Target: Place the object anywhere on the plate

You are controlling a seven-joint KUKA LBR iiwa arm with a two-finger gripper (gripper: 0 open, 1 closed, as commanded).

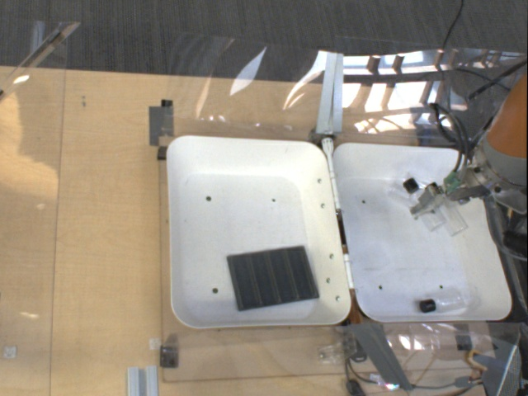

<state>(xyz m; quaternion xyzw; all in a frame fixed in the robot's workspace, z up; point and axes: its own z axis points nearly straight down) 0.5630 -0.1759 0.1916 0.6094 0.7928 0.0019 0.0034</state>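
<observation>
A dark grey ribbed plate [272, 277] lies flat in the front part of the left bin [190, 221]. In the right bin [388, 254], a small black piece [426, 305] rests near the front wall, and a faint clear shape stretches to its right. My gripper [427, 200] hangs over the back right part of the right bin, far from the plate and well behind the black piece. I cannot tell whether something pale and translucent just below it is part of the tool or a held item.
A metal divider post [329, 97] rises behind the seam between the bins. Cables [450, 118] and the arm's orange band [511, 130] crowd the right edge. Loose wires and brackets [388, 365] sit in front of the right bin. Bare wooden bench [82, 221] extends left.
</observation>
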